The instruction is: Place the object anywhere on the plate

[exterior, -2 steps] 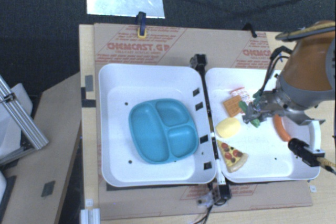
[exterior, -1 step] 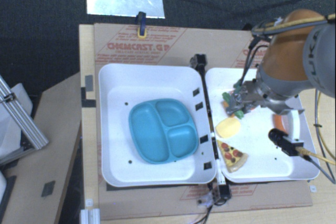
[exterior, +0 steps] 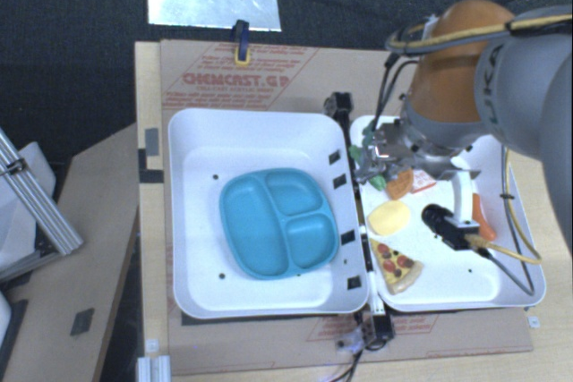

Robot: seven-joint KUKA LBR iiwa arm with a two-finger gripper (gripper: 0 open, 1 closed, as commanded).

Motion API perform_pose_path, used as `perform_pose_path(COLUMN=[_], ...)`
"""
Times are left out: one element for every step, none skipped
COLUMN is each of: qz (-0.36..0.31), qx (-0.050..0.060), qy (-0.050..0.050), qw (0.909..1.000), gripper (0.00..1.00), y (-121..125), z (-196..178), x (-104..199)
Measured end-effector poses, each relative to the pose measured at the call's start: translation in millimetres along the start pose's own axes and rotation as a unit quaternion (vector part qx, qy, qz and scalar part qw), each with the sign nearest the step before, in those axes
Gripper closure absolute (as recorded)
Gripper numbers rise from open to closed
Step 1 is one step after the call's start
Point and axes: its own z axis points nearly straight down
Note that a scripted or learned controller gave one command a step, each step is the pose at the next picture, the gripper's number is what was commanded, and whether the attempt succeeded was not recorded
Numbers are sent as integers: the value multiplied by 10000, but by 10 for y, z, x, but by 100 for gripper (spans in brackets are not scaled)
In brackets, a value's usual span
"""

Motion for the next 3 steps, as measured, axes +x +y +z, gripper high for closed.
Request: perform_pose_path(qz=[2, 10, 22], qx=[-1, 7, 10], qy=[2, -6, -7], qw=[10000, 10000, 10000], gripper=[100, 100, 0], y=[161, 207, 205], z=[-63, 66, 62], x=[473, 1009, 988])
